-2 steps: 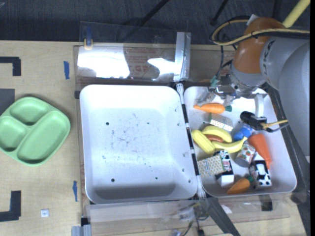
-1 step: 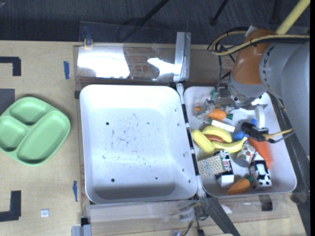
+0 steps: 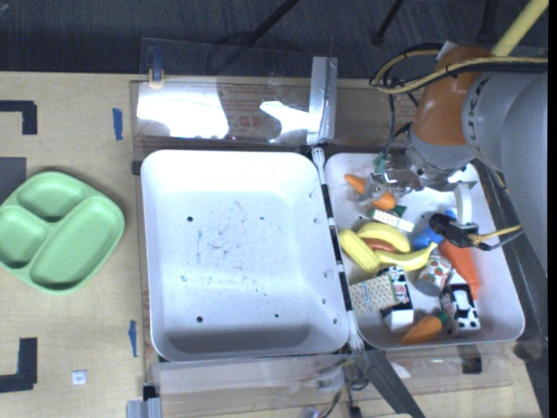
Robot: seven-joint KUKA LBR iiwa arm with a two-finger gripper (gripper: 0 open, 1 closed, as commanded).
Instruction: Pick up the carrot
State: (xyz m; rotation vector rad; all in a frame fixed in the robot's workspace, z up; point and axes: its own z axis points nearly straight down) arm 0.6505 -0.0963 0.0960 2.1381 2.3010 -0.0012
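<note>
In the right bin (image 3: 509,320), a small orange carrot (image 3: 384,203) with a green end lies near the back left. My gripper (image 3: 388,184) hangs right over it, low in the bin; whether it touches the carrot is unclear. Another orange piece (image 3: 355,182) lies just left of the gripper. A second carrot (image 3: 424,327) with a green top rests at the bin's front. A long orange item (image 3: 463,266) lies toward the right.
Yellow bananas (image 3: 383,244), a blue item (image 3: 428,236), a black-and-white toy (image 3: 461,307) and a patterned packet (image 3: 374,293) crowd the right bin. The left bin (image 3: 235,251) sits alongside. A green divided plate (image 3: 57,231) rests at the far left of the bench.
</note>
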